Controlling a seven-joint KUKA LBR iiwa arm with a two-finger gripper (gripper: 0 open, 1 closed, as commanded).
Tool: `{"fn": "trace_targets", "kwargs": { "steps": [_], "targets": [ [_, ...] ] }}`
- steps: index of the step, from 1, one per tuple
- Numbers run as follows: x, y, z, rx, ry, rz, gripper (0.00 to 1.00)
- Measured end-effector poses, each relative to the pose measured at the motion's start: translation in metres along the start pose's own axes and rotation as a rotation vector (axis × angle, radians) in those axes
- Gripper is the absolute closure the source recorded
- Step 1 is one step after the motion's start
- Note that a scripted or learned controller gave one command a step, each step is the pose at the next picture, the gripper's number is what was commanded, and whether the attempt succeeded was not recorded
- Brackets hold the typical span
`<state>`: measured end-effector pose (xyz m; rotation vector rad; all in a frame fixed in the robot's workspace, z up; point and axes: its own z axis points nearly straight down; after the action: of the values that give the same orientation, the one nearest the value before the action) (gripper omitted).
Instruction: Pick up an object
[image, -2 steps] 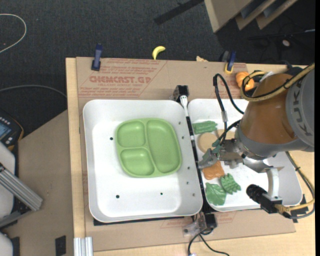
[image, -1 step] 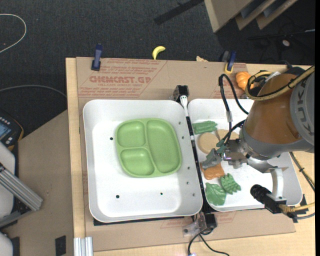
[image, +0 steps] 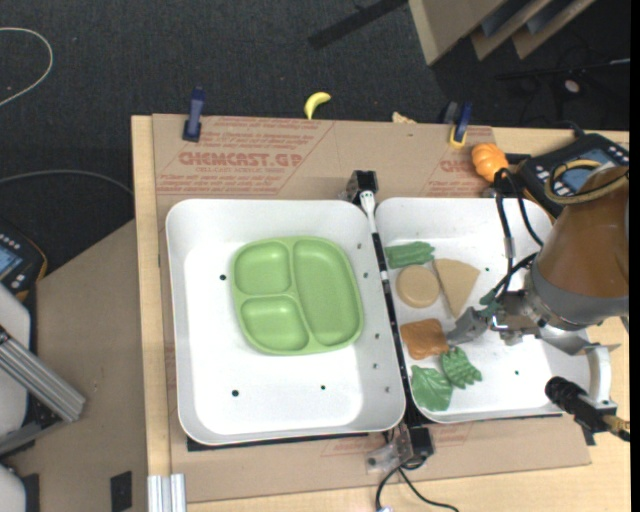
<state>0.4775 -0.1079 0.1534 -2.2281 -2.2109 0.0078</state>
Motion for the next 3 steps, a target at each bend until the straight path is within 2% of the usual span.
{"fn": "trace_targets", "kwargs": {
  "steps": [1, 2, 3],
  "targets": [
    [0.062, 0.002, -0.175, -0.024, 0.002, -0.016, 0.00],
    [0.136, 0.000, -0.150, -0.001, 0.004, -0.015, 0.00],
    [0.157, -0.002, -0.024, 0.007, 0.002, -0.008, 0.00]
  ]
}}
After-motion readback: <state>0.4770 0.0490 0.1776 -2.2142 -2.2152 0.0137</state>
